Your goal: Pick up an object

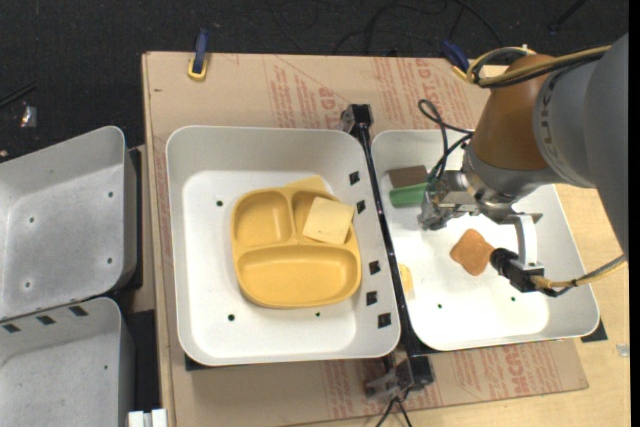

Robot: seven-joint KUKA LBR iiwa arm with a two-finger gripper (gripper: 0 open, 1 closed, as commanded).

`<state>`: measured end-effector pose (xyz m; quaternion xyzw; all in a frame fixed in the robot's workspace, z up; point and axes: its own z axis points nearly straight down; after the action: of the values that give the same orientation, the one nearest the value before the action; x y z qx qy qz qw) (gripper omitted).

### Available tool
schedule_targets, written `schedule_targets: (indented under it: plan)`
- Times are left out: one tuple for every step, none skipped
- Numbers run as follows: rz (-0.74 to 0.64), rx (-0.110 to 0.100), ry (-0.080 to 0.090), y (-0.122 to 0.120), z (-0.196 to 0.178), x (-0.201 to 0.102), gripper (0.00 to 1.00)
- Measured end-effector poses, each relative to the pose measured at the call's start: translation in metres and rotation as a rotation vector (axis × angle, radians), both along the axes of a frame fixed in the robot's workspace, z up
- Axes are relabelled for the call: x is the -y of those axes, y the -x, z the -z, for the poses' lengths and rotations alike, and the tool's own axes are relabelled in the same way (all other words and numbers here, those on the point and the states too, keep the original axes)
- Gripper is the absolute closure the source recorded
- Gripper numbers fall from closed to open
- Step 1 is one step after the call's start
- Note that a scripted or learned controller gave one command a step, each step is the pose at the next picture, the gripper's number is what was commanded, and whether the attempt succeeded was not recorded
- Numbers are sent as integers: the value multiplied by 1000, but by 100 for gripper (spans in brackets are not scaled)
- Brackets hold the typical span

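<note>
Orange-brown chunk (pixel 471 252) lies long axis upper-left to lower-right, below tool (pixel 437 208).

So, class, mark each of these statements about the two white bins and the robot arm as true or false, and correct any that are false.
1. A yellow divided tray lies in the left bin. True.
2. A pale square slice rests on the tray's upper right part. True.
3. The orange-brown piece lies in the left bin. False: it lies in the right bin, below the arm's wrist.
4. The arm hangs over the left bin. False: it is over the right bin.
5. A green thing lies near the right bin's upper left, beside a brown block. True.
6. The tray is stacked on the orange-brown piece. False: they lie in separate bins.
</note>
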<state>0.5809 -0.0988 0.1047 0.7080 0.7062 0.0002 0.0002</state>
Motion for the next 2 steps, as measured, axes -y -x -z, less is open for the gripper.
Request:
schedule_targets:
  plan:
    - [-5,5,1,-4,-62,-5,100]
    - [-6,5,1,-2,-113,-15,100]
